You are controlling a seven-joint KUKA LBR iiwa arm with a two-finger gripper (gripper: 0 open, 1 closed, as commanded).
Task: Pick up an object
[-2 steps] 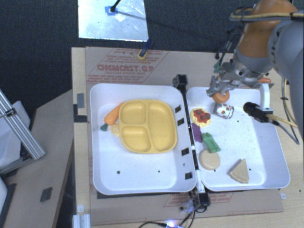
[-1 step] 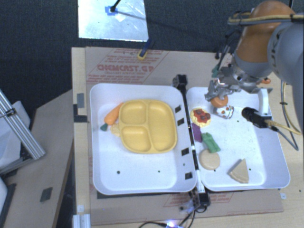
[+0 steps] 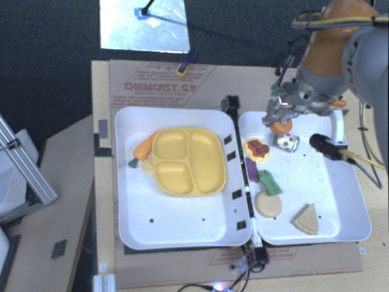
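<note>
near rim of right bin (image 3: 340, 235): bread wedge (image 3: 307, 219), round cracker (image 3: 268, 204), open floor to right. middle: green piece (image 3: 269, 182), pizza slice (image 3: 257, 150) close to divider. far corner: gripper (image 3: 280, 118) over orange object (image 3: 281, 126); gripper state cannot tell. left bin (image 3: 130, 224): yellow tray (image 3: 184, 161), carrot (image 3: 144, 146) beside.

Red print on the cardboard

The cardboard sheet (image 3: 159, 84) under the bins carries red lettering above the left bin, seen upside down; the large line seems to read "OHMCAST" followed by further characters too blurred to make out. Smaller lines around it, and faint red print at the bottom edge, are illegible.
</note>
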